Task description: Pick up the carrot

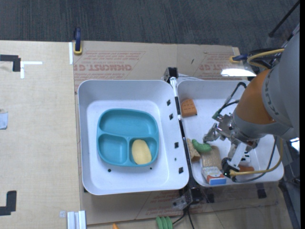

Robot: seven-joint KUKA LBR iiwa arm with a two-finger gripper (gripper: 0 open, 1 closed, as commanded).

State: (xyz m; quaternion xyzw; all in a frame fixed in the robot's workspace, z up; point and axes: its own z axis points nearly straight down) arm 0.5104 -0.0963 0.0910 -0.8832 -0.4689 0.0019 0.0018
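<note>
Jaws hang low over the right bin (pixel 214 104); I cannot tell whether they are apart or together, or whether they touch anything. Carrot (pixel 246 168): I take it to be the small orange piece just beside them, on the arm's side, partly hidden. Probably light, stiff and smooth, so slippery; I would grip across its thickest part. Green vegetable (pixel 203 147) lies on their opposite side.

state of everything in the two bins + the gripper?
blue tray: flat in left bin, upright
yellow item: lying in tray's lower right compartment
waffle piece: lying loose in right bin
green item: lying loose in right bin, beside gripper
gripper: low over right bin, grip state unclear
</note>
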